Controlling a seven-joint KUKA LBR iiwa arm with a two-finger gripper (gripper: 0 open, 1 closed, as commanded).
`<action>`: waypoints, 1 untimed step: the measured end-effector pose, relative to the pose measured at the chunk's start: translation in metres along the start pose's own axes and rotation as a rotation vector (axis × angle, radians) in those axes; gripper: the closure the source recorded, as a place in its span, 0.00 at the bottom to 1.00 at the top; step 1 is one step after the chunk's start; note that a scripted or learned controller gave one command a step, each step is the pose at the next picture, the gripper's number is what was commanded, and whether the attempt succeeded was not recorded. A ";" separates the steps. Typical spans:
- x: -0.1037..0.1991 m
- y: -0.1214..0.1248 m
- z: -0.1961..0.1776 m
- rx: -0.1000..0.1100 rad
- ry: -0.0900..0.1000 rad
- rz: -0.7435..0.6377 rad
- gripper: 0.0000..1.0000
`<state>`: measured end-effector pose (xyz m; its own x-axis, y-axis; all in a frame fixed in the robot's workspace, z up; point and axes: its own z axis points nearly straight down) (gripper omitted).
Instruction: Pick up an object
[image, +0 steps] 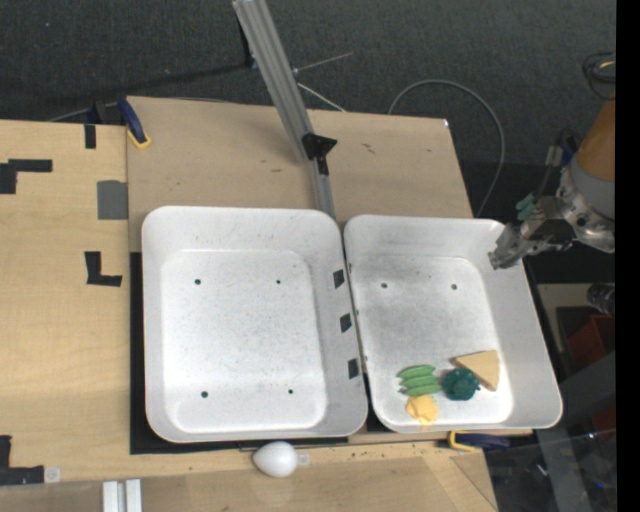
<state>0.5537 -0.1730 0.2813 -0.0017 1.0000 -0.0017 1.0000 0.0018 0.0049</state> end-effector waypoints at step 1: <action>0.049 -0.003 0.017 0.007 0.003 -0.004 1.00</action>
<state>0.5502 -0.1236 0.2644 -0.0054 1.0000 0.0011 1.0000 0.0054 -0.0025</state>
